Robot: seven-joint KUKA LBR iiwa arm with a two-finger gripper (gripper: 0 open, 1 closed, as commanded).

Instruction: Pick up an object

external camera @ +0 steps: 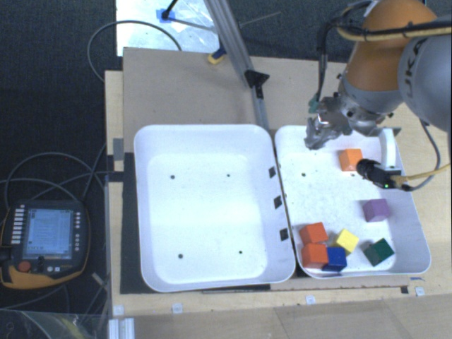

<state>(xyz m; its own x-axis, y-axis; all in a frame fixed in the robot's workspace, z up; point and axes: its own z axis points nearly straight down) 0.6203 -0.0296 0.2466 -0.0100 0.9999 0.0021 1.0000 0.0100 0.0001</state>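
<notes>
The right bin (402, 260) holds several small blocks. An orange block (349, 159) lies near its far side, and a purple block (376, 209) sits by the right wall. At the near end cluster two orange blocks (314, 242), a yellow block (347, 240), a blue block (337, 258) and a dark green block (379, 251). My gripper (319, 134) hangs over the bin's far left part, just left of the lone orange block and apart from it. Nothing shows between its fingers.
The left bin (152, 210) lies beside the right one, with black clips along the shared wall. A metal pole (233, 41) slants across the back of the bench. A teach pendant (46, 242) rests on the floor at left.
</notes>
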